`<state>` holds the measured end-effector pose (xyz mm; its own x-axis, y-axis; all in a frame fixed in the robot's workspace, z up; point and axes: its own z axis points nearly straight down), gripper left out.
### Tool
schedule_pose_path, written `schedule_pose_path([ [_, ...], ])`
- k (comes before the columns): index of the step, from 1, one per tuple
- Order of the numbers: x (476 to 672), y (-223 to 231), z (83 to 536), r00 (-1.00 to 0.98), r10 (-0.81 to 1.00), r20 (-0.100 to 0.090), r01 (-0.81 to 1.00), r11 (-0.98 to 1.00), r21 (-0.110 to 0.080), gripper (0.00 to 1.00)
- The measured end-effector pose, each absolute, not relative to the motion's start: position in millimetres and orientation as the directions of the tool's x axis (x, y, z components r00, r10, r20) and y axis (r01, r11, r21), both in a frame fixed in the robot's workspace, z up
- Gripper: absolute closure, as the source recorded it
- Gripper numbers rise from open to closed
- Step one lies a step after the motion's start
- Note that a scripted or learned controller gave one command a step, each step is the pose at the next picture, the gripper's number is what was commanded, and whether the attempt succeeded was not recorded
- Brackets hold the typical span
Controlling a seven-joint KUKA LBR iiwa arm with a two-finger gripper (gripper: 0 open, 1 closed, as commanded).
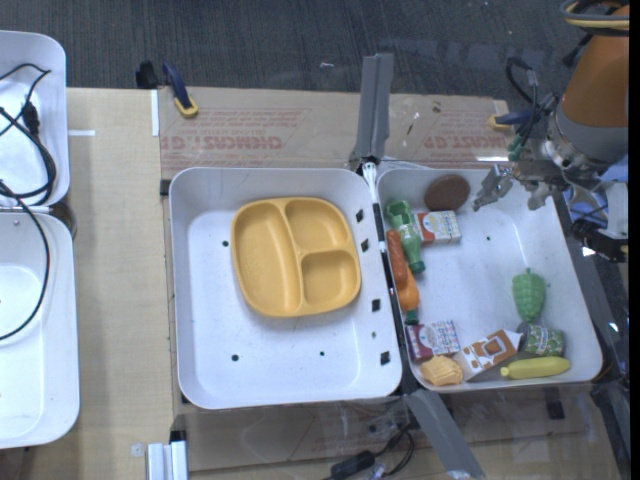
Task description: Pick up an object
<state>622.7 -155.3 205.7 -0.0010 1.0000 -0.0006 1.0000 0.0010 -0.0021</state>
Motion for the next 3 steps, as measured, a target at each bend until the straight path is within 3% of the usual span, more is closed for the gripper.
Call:
schedule_pose_path([
  [1,627.4,-163.4,99.4,0.201,0.979,-0.001,0.979,-0.201,0.003,0.00],
  [2,656.0,-200.1,93.2,0.068,0.998,0.000,0.998,-0.068,0.001,0.00],
  [3,655.2,-173.3,92.5,0.197,0.980,-0.001,0.980,-0.197,0.000,0.00],
])
